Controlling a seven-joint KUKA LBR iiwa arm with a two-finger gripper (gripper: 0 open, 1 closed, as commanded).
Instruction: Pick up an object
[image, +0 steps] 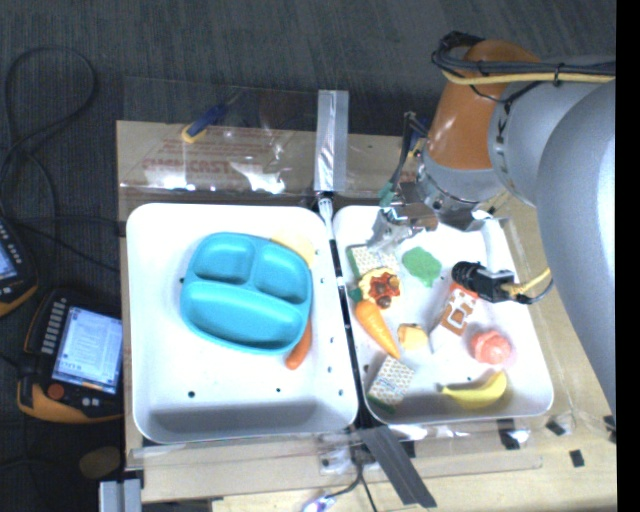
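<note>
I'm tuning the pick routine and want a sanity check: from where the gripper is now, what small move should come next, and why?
Probably a short descent. The gripper sits at the upper left of the right bin, just above the pizza slice and beside the green piece, with nothing visibly held. Lowering onto the slice seems the nearest pick; the carrot lies close below it, so keep the move small.

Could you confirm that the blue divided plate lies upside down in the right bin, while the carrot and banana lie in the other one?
Not quite: the camera view shows the blue divided plate in the left bin, not the right. The carrot and banana lie in the right bin.
</note>
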